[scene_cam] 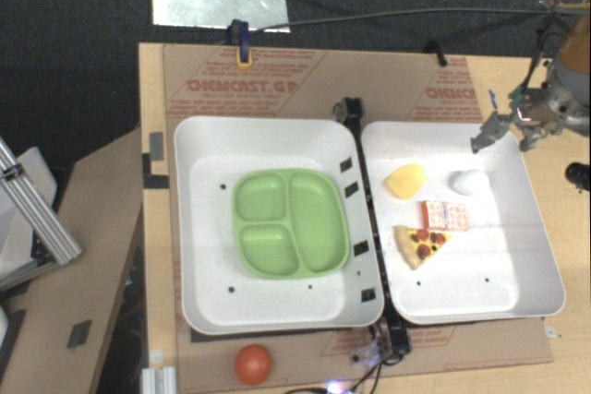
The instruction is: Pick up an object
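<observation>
Grey and metallic, my arm comes in from the right edge of the camera view, with its orange band high at the upper right and the wrist angled down toward the far right corner of the right bin (540,226). My pincer (506,137) hangs over that corner's rim with its two fingers spread apart — one dark tip pointing left over the white floor, the other just beside the bin's edge — and nothing between them. The things I could pick all lie in the right bin, to the left of and nearer the camera than my pincer: a small white ball (468,183) is closest, near the left fingertip but apart from it; a yellow rounded piece (405,181) sits farther left; below them lies a red and white carton (445,216), and touching its lower edge, a toy pizza slice (421,244). In the left bin (199,198) rests a green divided tray (290,222). An orange ball (253,364) sits on the bench in front of the bins — well apart from me.
</observation>
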Action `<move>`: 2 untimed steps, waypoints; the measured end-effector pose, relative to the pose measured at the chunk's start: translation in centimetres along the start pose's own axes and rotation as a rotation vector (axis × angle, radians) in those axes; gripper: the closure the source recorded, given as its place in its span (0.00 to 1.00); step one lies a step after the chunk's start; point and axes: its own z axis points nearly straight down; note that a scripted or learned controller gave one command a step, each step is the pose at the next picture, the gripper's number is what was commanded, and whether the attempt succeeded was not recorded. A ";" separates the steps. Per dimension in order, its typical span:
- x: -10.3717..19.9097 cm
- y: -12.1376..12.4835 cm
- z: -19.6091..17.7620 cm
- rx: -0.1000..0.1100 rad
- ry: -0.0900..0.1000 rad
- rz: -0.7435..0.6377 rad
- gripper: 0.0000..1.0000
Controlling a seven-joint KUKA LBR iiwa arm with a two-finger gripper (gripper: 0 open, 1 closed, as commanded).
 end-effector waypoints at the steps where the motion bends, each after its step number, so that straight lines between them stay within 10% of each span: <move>1: 0.1 0.3 -0.9 -0.013 -0.003 -0.003 0.00; 2: 0.0 -0.5 5.0 -0.008 -0.002 -0.001 0.00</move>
